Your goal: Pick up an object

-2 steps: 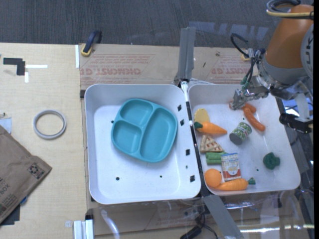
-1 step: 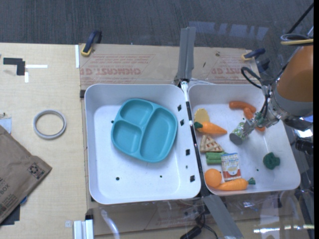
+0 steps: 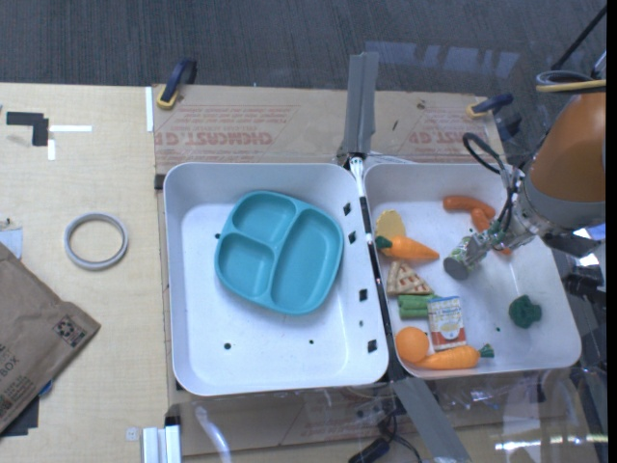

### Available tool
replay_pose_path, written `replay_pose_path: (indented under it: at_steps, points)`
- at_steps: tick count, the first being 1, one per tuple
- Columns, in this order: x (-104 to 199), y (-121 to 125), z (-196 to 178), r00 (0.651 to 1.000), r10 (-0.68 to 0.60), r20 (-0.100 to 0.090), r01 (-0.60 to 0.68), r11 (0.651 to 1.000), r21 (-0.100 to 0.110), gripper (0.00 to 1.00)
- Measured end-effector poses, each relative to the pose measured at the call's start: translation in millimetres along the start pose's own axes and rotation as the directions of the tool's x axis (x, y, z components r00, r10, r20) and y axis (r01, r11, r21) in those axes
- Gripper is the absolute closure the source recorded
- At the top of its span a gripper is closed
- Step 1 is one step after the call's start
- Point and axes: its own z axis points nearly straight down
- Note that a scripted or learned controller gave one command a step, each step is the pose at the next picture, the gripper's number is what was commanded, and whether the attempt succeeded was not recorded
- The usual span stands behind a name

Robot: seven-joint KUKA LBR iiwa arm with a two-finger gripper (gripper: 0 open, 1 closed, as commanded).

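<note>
Toy carrot [image 3: 410,249] lies just left of the gripper [image 3: 463,258] in the right bin [image 3: 549,355]; whether its jaws are spread, I cannot tell. Centre over one item, clear of neighbours, before closing.

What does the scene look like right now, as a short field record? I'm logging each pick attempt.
left bin: white shallow bin holding a teal three-compartment plastic plate
right bin: white shallow bin with toy foods, including an orange toy carrot and a dark green toy broccoli
gripper: gripper low in the right bin
bench: roll of tape, left of the bins
</note>
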Motion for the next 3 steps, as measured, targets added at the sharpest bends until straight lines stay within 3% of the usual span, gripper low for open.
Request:
replay_pose_path:
  at_steps: [1,2,3]
  points:
    - [-47.9,61.2,-60.2,0.935,0.354,0.002,-0.354,0.935,0.003,1.00]
    - [-42.2,59.0,-0.9,0.754,0.656,0.002,-0.656,0.754,0.006,1.00]
    - [-59.5,10.2,-86.6,0.923,0.384,0.002,-0.384,0.923,0.003,1.00]
